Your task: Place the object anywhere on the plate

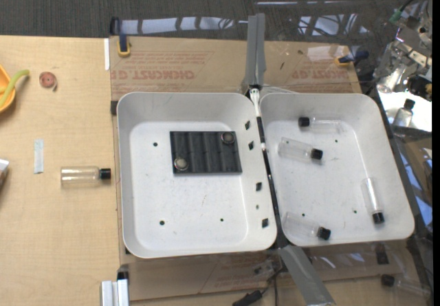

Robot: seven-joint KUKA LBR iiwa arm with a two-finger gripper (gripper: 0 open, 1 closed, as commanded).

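Observation:
A dark ribbed plate [205, 152] lies flat in the left white bin [137, 215], towards its back. Two small round pieces rest on the plate, one at its back right corner [227, 137] and one at its front left corner [181, 164]. Several clear vials with black caps lie on their sides in the right bin [395, 181]: one near the back [313, 122], one just in front of it [299, 152], one along the right side [371, 196] and one at the front [316, 231].
Another clear vial [82, 175] lies on the wooden bench left of the bins, near a white strip [38, 157], a small red disc [47, 79] and an orange-and-yellow object [7, 88]. Cables and equipment [409, 57] crowd the back right.

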